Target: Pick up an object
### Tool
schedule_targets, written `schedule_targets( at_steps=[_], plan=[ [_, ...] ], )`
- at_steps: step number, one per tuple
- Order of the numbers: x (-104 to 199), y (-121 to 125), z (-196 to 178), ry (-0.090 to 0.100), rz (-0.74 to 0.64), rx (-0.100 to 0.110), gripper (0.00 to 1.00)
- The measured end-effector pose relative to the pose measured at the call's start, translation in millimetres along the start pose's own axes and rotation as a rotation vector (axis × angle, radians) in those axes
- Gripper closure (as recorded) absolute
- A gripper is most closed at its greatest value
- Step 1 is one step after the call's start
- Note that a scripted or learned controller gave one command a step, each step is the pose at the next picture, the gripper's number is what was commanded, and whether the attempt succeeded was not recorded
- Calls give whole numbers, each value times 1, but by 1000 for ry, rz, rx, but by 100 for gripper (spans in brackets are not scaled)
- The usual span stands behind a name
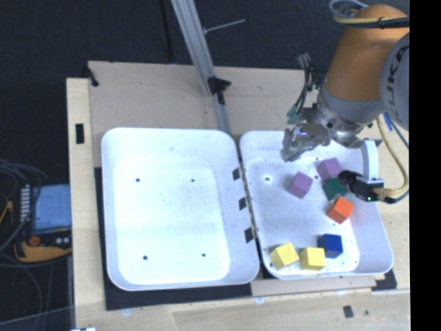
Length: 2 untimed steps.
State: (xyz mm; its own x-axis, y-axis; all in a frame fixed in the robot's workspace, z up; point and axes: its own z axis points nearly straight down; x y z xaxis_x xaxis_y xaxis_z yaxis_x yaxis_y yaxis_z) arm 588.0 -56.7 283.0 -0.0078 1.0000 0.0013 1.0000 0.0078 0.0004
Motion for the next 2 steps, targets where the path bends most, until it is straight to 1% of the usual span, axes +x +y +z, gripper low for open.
schedule_targets(
  at_steps=[1, 2],
  plan=[
    [53, -6, 0, 0, 0, 1, 100],
    [104, -3, 22, 0, 0, 4, 100]
  ],
)
